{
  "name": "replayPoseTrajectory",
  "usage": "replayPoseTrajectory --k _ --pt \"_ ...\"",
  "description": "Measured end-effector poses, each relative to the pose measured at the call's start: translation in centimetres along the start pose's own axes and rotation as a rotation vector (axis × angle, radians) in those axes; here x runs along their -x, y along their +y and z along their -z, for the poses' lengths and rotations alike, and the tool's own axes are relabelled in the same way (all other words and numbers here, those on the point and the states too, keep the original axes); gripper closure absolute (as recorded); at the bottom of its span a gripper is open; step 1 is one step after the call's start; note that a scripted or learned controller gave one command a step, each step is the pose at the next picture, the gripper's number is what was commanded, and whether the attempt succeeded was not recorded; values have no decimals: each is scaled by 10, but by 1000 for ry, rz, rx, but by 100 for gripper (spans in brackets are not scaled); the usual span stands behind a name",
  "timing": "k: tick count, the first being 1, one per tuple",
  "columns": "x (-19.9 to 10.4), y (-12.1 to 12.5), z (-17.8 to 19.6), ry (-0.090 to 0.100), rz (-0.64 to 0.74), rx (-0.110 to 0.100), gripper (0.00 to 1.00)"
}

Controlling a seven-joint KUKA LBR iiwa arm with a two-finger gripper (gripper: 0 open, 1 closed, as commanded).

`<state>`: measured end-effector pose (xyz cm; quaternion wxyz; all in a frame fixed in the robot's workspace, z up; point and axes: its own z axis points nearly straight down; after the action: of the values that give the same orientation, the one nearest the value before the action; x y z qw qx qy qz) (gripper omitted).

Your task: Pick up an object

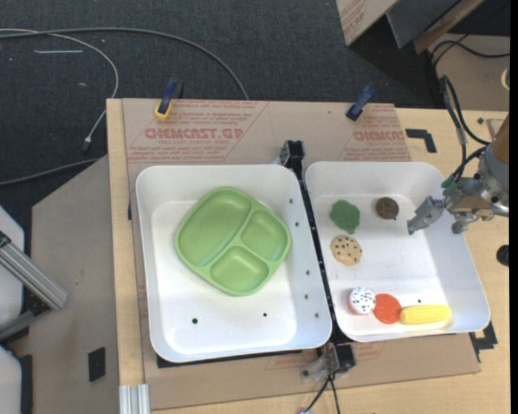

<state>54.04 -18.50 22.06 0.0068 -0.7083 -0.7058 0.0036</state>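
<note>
A: What's sitting nearest in the right bin (453, 242)?
B: Corn (426, 314), a tomato (387, 308) and a dotted ball (362, 301) are lying together; farther back, a cookie (346, 249), broccoli (345, 215), a brown ball (387, 208)
A: The gripper (441, 220)?
B: Hovering by the right wall, fingers apart, holding nothing

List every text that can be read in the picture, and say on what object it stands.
"CHEMCAST GP" in red, on the left of the board under the bins.
Same red print on the right, near: too blurred to read surely.
Red print on the cardboard box at the top: unreadable.
</note>
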Motion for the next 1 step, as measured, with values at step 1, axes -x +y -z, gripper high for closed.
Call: replayPoseTrajectory --k 1 --pt "0 3 7 -3 4 13 0"
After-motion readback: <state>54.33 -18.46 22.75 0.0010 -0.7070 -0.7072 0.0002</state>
